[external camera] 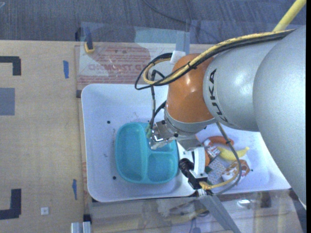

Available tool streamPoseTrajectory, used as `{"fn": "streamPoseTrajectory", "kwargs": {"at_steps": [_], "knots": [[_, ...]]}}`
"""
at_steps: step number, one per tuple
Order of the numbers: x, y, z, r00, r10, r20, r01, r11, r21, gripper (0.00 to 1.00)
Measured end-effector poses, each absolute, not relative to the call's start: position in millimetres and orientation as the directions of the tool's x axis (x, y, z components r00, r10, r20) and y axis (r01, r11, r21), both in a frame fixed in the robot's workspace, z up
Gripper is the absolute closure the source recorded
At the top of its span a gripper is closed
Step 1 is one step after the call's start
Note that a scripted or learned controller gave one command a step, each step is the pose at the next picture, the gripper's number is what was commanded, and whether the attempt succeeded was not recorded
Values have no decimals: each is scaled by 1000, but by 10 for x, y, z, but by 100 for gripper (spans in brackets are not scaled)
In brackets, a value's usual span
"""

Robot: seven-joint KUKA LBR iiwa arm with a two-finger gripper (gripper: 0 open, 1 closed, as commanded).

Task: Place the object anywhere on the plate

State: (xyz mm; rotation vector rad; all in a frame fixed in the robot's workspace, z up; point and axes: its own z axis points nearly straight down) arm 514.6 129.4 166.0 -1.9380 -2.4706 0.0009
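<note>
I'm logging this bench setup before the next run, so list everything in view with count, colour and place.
plate: one, turquoise, divided into compartments, lying in the white bin, left of centre.
white bin: one in clear view, white, shallow, middle of the bench.
banana: one, yellow, in the bin to the right of the plate, among a small pile.
small pile of objects: several, orange, white and grey; too cluttered to tell apart.
blue tape marks: two, blue, on the wooden bench left of the bin.
yellow cable: one, running along the arm at top right.
arm: one, grey with an orange band, reaching in from the right over the bin.
gripper: one, metallic, above the plate's right edge.
</note>
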Motion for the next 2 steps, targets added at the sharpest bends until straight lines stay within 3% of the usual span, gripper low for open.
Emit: {"fn": "streamPoseTrajectory", "kwargs": {"at_steps": [1, 2], "knots": [[4917, 1641, 1113, -30, 1000, 4, 999, 30, 16, 100], [4983, 1870, 1063, 54, 999, 3, 998, -54, 33, 100]]}}
